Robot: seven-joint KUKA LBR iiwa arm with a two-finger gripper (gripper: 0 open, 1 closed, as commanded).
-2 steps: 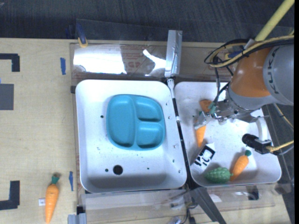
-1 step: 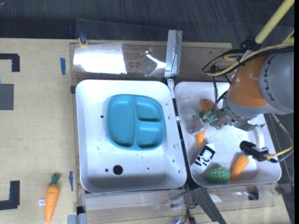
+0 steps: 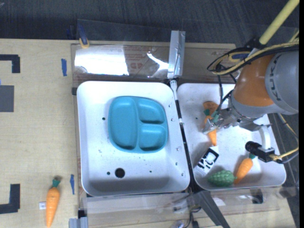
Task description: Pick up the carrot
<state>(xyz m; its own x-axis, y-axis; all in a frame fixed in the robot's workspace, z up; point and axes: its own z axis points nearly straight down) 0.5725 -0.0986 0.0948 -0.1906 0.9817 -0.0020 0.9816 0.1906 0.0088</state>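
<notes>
In the right bin (image 3: pixel 273 177) an orange carrot (image 3: pixel 212 137) lies near the left wall, and its lower tip pokes out below my gripper (image 3: pixel 214 121). A second orange piece (image 3: pixel 209 107) with a bit of green shows just above the gripper; whether it belongs to the same carrot I cannot tell. The gripper is low over this spot and covers the part in between. Another carrot (image 3: pixel 244 167) lies at the front of the same bin, and a third carrot (image 3: pixel 52 201) rests on the wooden bench at the far lower left.
A green bumpy vegetable (image 3: pixel 221 177) and a black-and-white card (image 3: pixel 207 159) lie at the front of the right bin. The left bin (image 3: pixel 90 165) holds a blue divided plate (image 3: pixel 137 123). Cables and a black connector (image 3: pixel 259 149) hang off the arm over the right bin.
</notes>
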